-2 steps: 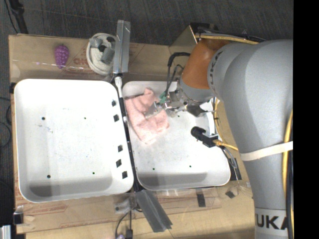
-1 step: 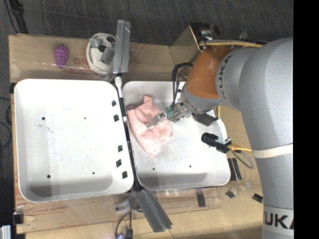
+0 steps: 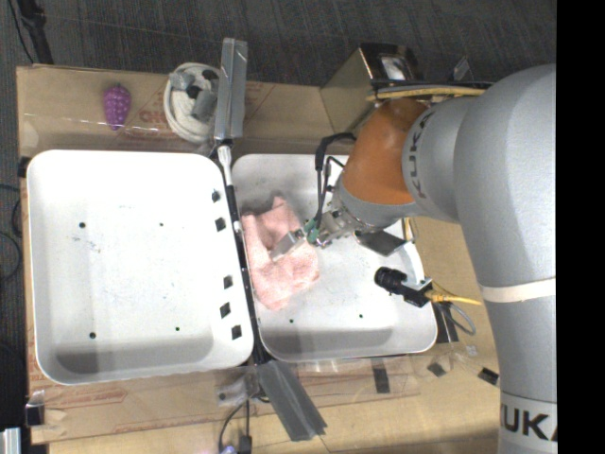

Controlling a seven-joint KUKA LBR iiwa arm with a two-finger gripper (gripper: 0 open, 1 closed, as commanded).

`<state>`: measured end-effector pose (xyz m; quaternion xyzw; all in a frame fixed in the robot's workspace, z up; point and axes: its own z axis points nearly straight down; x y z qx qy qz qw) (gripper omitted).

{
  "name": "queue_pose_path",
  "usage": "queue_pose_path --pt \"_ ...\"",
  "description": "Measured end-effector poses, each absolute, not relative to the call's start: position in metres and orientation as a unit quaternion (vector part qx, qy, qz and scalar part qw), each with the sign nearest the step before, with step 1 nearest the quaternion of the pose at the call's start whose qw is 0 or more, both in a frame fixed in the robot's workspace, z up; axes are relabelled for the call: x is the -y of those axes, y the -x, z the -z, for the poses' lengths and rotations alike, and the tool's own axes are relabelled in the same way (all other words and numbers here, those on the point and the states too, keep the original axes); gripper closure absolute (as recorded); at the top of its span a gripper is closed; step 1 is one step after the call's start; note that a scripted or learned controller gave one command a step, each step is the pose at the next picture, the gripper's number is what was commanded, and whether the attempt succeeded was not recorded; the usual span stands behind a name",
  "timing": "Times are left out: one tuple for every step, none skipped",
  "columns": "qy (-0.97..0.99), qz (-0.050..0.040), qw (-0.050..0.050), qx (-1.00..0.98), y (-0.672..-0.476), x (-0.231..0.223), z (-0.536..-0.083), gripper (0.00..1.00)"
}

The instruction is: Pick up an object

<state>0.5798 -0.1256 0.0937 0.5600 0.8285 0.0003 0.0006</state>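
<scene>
I have the claw [image 3: 301, 237] low on the soft pink crumpled cloth [image 3: 281, 253]; whether it is clenched I cannot tell, so I would press deeper into a fold before lifting.

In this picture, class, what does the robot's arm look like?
The arm is bulky, rounded and grey, with an orange band above the wrist, a pale ring lower down and dark KUKA lettering. A thin black cable loops beside the wrist.

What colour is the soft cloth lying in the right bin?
Pale pink. The cloth shows best in the camera view, bunched along the right bin's left side.
</scene>
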Motion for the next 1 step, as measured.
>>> queue_pose_path --pt "-0.570 -0.0002 0.001 -0.822 -0.5416 0.1061 -0.0935 0.00"
